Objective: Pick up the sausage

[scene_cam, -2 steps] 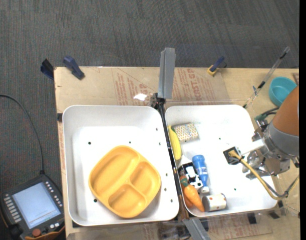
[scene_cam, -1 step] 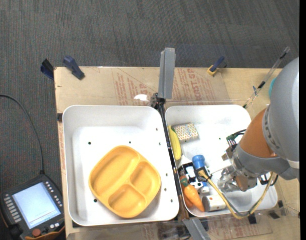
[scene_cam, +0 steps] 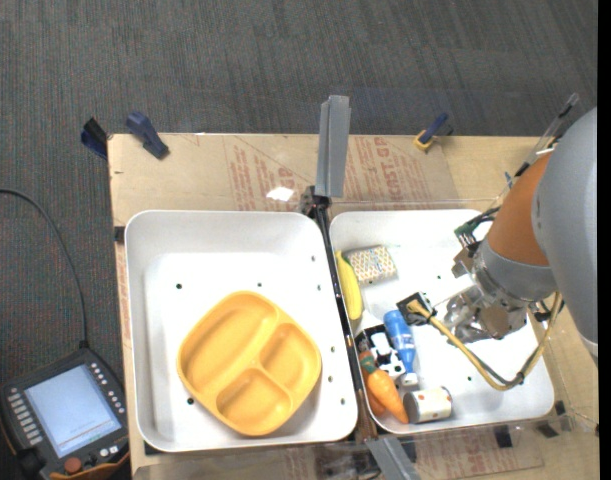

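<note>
The sausage (scene_cam: 385, 393) is taken to be the short, elongated orange piece with a darker reddish end. The small scale of the view does not allow this to be confirmed. It is seen lying flat on the floor of the right-hand shallow white bin (scene_cam: 530, 393), in that bin's near left corner, close against the wall shared with the left-hand shallow white bin (scene_cam: 155, 268). Its reddish end is pointed up and to the left, and its narrower end is directed down and to the right.

A pale stubby cylinder with a tan end (scene_cam: 428, 404) is found just beside the sausage's lower right end. A blue plastic bottle with a white label (scene_cam: 400, 338) is laid just above it, and a small black-and-white object (scene_cam: 375, 346) is placed at its upper left. Farther back along the same wall, a yellow banana-shaped piece (scene_cam: 351, 288) and a speckled pale block (scene_cam: 371, 263) are seen.

The gripper (scene_cam: 475, 318) is held over the middle right of the right-hand bin, beneath the grey arm's orange band (scene_cam: 515, 223). It is set well apart from the sausage, to the right and farther back, with the blue bottle lying between the two. Nothing is seen in its grasp, and whether it is spread or closed cannot be made out.

A yellow three-compartment plastic tray (scene_cam: 250, 363) is lying in the left-hand bin. Both bins are carried on a cardboard-covered worktop (scene_cam: 225, 168).
</note>
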